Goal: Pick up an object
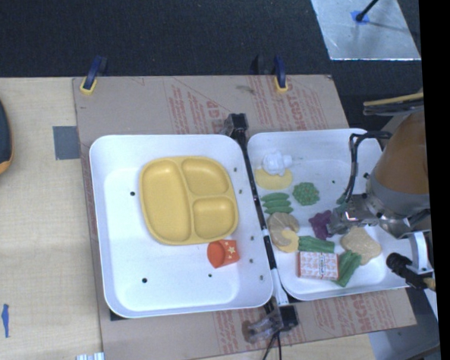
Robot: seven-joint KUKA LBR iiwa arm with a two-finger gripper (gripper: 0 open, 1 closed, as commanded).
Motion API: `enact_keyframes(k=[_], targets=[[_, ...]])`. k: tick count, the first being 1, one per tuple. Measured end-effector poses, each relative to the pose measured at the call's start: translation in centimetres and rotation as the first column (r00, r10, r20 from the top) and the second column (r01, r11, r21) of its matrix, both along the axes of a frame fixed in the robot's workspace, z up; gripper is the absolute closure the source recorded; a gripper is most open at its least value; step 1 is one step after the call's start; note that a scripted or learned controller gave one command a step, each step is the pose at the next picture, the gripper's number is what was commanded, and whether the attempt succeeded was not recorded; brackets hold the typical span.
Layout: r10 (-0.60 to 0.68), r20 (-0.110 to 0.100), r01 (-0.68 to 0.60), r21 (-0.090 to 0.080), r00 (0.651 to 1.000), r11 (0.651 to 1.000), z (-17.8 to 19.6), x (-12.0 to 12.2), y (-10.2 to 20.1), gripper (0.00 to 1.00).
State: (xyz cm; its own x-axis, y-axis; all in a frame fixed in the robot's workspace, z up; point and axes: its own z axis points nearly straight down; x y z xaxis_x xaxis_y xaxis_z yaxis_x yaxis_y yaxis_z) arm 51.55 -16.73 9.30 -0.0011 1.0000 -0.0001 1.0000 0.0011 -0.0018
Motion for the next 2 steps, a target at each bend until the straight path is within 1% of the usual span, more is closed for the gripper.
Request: enact_keyframes(k=[1, 2], targets=[[0.0, 0.004, 0.0, -0.002, 1.0, 1.0, 7.0, -2.4, -1.4, 1.0], [0.008, -0.003, -0.008, 0.002, 1.0, 1.0, 4.5, -0.2, 2.0, 1.0]])
